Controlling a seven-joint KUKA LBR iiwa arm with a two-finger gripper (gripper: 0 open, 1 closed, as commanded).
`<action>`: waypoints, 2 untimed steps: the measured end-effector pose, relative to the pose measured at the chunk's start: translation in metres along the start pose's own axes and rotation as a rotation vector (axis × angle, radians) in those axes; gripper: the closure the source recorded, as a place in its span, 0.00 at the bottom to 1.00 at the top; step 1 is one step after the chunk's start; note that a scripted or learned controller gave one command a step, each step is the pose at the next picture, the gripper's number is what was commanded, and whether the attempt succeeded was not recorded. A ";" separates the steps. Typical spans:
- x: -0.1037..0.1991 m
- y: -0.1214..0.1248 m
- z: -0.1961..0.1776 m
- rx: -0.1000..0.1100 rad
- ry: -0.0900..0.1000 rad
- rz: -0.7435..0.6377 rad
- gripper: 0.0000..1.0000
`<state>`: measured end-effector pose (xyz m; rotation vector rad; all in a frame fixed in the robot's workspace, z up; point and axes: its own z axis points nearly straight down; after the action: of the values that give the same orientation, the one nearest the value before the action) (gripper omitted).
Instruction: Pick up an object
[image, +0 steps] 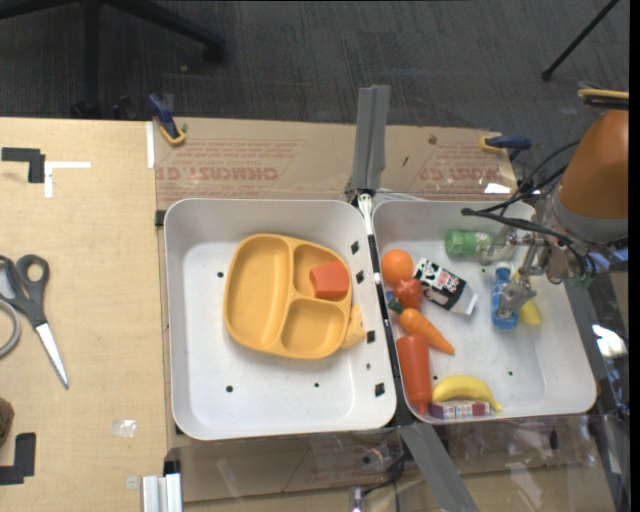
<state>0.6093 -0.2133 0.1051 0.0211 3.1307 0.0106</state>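
Gripper (515, 292): lowered in right bin (560, 395); jaw state cannot be told.
Blue bottle (505, 310): directly under gripper.
Banana (464, 389): well below-left of gripper.

a pair of scissors (35, 310) with grey handles lies near the left edge of the bench (90, 240), blades pointing toward the front. black tape marks (25, 163) sit by the bench's back left corner. brown cardboard (260, 165) with red print lies along the back edge, held by a blue and yellow clamp (166, 120) at its left corner.
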 end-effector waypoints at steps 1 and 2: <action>0.020 -0.006 0.011 0.005 0.006 0.023 0.00; 0.027 -0.006 0.011 0.006 0.005 0.011 0.00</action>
<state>0.5822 -0.2194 0.0939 0.0383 3.1357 0.0011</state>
